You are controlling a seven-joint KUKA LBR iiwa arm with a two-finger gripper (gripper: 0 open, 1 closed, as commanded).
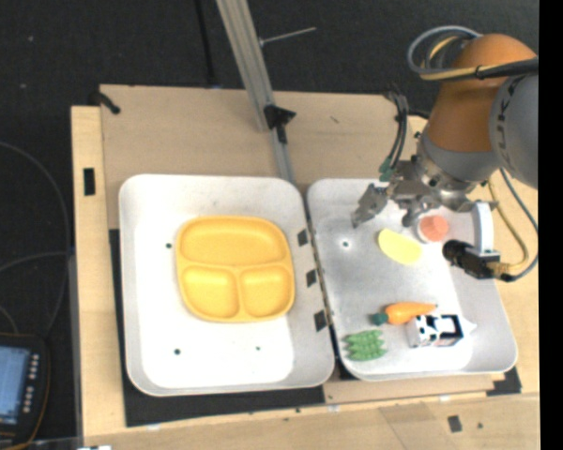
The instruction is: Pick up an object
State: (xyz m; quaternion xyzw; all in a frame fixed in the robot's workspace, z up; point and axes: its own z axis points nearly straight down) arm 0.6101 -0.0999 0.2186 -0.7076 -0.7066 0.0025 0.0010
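We see the gripper hovering with fingers apart and nothing between them, above the right bin. The nearest candidate, a yellow piece, lies flat just below it. We judge it light, rigid and smooth, so we recommend closing across its narrow width to limit slipping.

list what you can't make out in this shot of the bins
- Gripper, camera view: too blurred to tell how the fingers stand.
- Pink round object: partly hidden by the wrist; kind unclear.
- Black-and-white toy: too small to identify.
- Green item: too small to name.
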